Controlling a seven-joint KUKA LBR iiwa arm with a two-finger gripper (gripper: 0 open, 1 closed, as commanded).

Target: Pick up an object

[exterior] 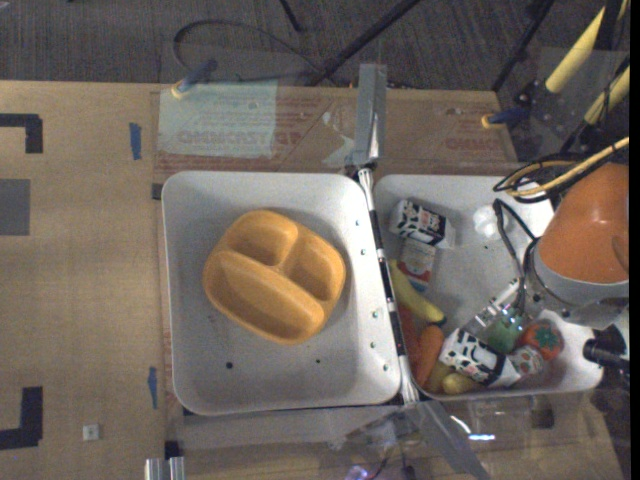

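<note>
We've got the gripper (503, 326) low in the right bin (470, 193), over the carton (478, 358) at its near side. Probably light and crushable, so grab its flat sides. Can't tell the fingers' state.

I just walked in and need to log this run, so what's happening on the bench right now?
A grey KUKA arm with an orange band reaches in from the right, its gripper lowered into the right bin, over a pile of small items: a banana, a carrot and a black-and-white carton. Whether it has hold of anything cannot be made out. The left bin holds an orange divided plate, untouched.
</note>
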